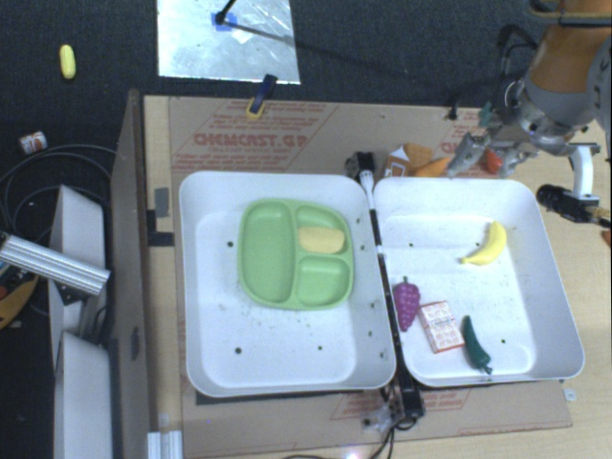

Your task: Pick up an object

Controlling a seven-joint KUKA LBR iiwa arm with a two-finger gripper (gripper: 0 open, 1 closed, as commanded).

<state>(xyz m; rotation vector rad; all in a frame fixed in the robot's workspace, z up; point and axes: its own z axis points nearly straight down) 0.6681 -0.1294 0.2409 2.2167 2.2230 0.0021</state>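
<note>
The right bin (562,299) holds a yellow banana (489,244), a purple bunch of grapes (407,303), a small red-and-white box (440,326) and a dark green vegetable (475,343). In the left bin (212,352) lies a green divided plate (287,266) with a pale yellow piece (321,240) in its upper right section. My gripper (491,155) hangs open over the back rim of the right bin, well above and behind the banana. A small red thing (492,161) shows between its fingers; whether it is touched I cannot tell.
An orange object (427,165) lies on the cardboard just behind the right bin. A black clamp (363,165) sits where the bins meet at the back. A shiny metal sheet (228,25) lies on the dark floor beyond, and cables (48,175) coil at the left.
</note>
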